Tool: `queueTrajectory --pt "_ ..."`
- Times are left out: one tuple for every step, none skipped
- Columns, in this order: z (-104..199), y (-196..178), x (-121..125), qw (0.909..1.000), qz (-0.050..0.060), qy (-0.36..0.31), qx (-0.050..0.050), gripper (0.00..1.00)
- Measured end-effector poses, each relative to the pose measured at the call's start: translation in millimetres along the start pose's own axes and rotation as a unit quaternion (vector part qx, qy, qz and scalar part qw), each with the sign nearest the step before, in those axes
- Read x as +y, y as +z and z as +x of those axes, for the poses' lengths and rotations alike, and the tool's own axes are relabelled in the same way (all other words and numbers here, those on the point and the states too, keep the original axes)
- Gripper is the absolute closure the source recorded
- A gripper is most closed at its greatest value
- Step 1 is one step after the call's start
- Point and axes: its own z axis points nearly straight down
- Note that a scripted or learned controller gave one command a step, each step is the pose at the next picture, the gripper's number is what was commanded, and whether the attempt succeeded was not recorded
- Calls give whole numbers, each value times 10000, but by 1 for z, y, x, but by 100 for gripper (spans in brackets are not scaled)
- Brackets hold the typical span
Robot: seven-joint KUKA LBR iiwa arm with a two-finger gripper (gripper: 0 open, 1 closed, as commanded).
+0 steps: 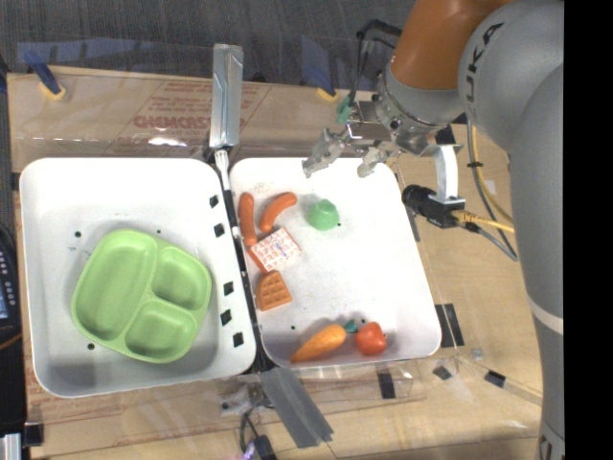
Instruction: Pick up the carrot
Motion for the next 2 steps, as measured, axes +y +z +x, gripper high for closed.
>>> queueTrajectory --pt "-28 118 -41 9999 20 135 5 0" --pt "1 192 -101 9889 -70 -1484 -4 0"
